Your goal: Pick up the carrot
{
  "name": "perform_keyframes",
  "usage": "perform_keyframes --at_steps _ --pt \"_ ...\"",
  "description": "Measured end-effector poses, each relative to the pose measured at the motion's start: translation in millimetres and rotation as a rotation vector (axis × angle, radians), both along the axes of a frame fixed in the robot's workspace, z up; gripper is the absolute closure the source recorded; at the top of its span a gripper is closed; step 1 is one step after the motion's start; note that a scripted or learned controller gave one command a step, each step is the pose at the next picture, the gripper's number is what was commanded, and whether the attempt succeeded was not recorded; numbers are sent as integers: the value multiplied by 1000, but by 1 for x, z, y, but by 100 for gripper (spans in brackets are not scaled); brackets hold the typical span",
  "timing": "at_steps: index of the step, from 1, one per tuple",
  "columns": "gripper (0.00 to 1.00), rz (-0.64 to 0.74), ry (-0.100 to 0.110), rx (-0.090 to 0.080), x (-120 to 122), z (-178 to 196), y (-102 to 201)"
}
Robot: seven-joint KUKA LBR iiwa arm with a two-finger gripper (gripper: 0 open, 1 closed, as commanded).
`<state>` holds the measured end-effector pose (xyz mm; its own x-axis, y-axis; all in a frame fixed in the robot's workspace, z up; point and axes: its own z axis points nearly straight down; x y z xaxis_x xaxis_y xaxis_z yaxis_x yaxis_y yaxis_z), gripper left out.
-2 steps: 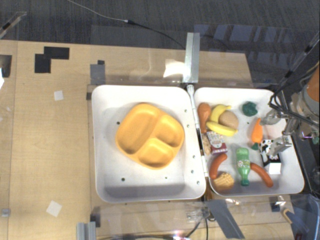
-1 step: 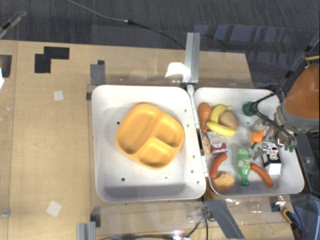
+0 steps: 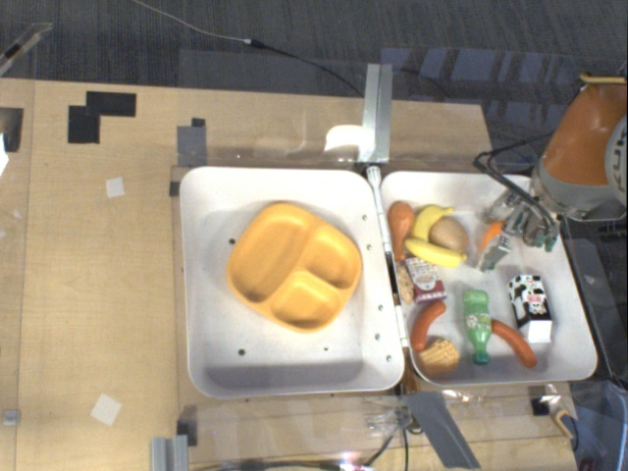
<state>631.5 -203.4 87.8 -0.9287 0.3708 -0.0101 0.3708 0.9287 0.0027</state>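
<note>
Sitting in the right white plastic bin (image 3: 585, 361), the small orange carrot (image 3: 492, 234) is short, thin and tilted. It lies just beside the metal end effector (image 3: 512, 228), and I cannot tell if the end effector is spread or pinching it. That bin also has a yellow banana (image 3: 432, 237), a brown potato (image 3: 448, 233), a green bottle (image 3: 477, 325) and a black and white milk carton (image 3: 530, 304). The left white plastic bin (image 3: 206, 361) on the wooden table (image 3: 88, 292) has a yellow plate with three parts (image 3: 294, 265)
</note>
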Motion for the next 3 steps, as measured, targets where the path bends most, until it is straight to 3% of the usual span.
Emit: perform_keyframes --at_steps 1,2,3 --pt "0 32 11 2 25 0 54" --pt "100 36 -3 -3 29 14 53" --pt "100 -181 -2 1 29 67 51"
